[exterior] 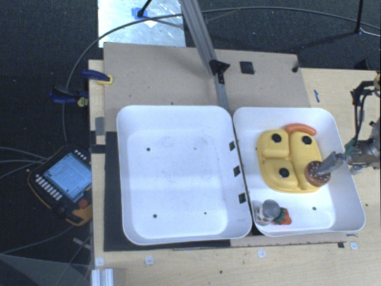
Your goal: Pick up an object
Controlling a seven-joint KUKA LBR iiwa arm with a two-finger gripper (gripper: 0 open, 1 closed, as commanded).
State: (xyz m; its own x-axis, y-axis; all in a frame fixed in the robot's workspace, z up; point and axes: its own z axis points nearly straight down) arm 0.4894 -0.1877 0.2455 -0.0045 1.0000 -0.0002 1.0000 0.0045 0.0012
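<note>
We take this for a robotics lab or test cell. Two shallow white bins (178,171) sit side by side on a plain board bench (178,76), and everything else gathers around them. Left of the bins, on dark carpet (36,40), lies a teach pendant (62,180) with a lit screen, its cables (24,154) trailing beside it. Beyond the bins a slanted metal pole (199,28) is fixed to the board's far part, and spring clamps (83,88) grip the bench's far left corner.

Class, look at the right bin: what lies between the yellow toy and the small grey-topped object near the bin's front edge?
In the camera view, bare white bin floor separates the yellow toy from the grey-topped object.
</note>
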